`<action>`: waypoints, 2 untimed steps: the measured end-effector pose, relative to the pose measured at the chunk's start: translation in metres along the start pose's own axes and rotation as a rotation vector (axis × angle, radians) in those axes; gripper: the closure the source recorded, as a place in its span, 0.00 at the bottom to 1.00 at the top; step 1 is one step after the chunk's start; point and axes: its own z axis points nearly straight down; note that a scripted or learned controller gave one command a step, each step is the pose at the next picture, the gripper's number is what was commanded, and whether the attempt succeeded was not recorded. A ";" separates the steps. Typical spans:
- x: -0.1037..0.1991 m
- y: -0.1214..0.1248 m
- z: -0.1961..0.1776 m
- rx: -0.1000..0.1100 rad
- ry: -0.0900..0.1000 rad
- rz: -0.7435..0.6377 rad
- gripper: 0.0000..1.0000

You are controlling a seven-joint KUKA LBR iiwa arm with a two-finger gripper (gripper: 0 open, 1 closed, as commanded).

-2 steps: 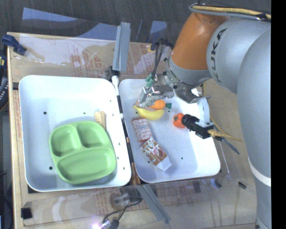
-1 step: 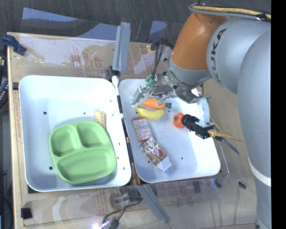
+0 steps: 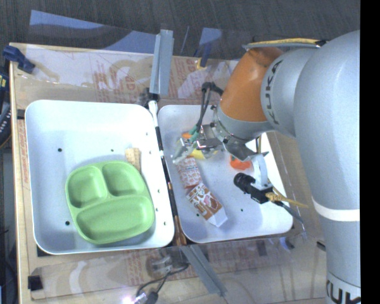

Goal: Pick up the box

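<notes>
On the worktop, the left bin [image 3: 41, 116] holds a green divided plate [image 3: 109, 202], with a small tan piece [image 3: 133, 155] at the plate's upper right edge. In the right bin [image 3: 177, 116], the box [image 3: 206, 203], printed brown and white, lies flat and aslant near the bin's left wall. A red-and-white packet [image 3: 189, 171] lies just beyond its upper end. The jaws hang above that packet, up the bin from the box and apart from it. It cannot be told whether they are open or closed, and nothing is seen held in them. A small orange thing [image 3: 239, 164] lies to their right, under the grey arm [image 3: 316, 106].
</notes>
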 end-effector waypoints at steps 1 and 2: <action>-0.007 -0.033 0.068 -0.016 -0.016 -0.004 0.00; -0.006 -0.032 0.058 -0.015 -0.015 -0.011 1.00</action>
